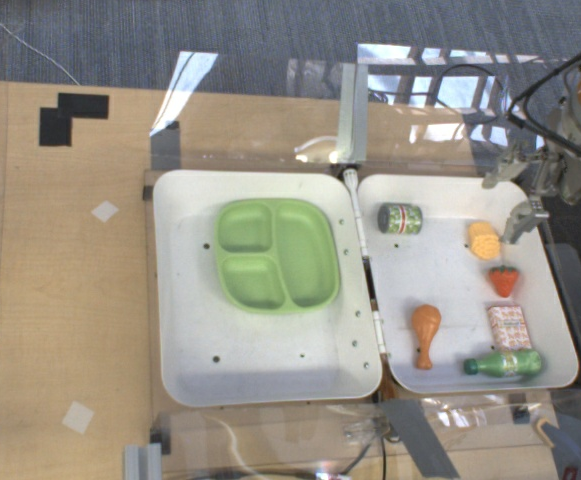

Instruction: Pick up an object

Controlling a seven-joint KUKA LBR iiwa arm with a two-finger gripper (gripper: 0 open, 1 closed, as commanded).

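A: Colours, quick?
B: Plate lime green, in the white left bin. Right bin white too.
A: And in it?
B: Can dk green w/ white label. Cookie orange-yellow. Strawberry red, green top. Drumstick orange-brown. Box pink, patterned. Bottle bright green.
A: Counter?
B: Tan wood, black squares top left.
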